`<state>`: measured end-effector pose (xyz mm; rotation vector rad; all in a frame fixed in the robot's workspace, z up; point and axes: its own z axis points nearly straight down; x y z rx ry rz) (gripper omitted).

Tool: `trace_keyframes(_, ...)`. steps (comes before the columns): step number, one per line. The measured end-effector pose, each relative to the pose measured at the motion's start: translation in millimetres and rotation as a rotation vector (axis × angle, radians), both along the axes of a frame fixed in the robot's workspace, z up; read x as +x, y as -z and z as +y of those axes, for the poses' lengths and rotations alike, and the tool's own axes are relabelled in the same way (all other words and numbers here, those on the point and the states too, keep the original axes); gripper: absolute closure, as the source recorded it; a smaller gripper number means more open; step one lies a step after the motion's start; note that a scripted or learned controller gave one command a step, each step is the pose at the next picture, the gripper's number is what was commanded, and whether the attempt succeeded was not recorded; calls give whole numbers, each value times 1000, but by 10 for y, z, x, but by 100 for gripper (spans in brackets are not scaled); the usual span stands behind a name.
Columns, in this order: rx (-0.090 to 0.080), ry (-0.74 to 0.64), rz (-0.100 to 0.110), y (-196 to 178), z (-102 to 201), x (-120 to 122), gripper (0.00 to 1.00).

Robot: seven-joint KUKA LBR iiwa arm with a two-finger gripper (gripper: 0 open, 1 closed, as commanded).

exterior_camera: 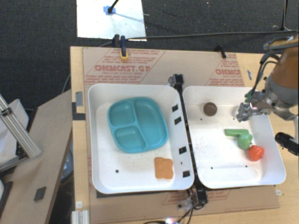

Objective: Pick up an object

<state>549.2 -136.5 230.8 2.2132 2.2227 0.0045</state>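
Green toy point(239, 136) lying toward the right side of the right bin point(219, 183), long part pointing left, round end down against a red-orange ball point(255, 152) that touches it at the lower right. Brown ball point(210, 108) further up and left in the same bin, well apart from those two, with bare white floor all around. Gripper point(244, 111) hanging just above and a bit up from the green toy, near the bin's right wall, nothing visibly caught in it; can't tell from this slanted view how wide it stands, too blurry and small. Looks like the approach stage, nothing lifted yet. Probably easiest to go for the green toy's long part, since that end sits clear of the red-orange ball: line up across the narrow width, drop straight down, close gently. Worth watching the wall on the right, not much room there. Over in the left bin point(100, 125), a teal divided plate point(138, 124) and an orange block point(164, 168) near the front edge, both far from the action.
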Motion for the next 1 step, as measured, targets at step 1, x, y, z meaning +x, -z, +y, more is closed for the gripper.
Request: trace_keyframes(1, 2, -5, 3, -48, 612, 93, 100)
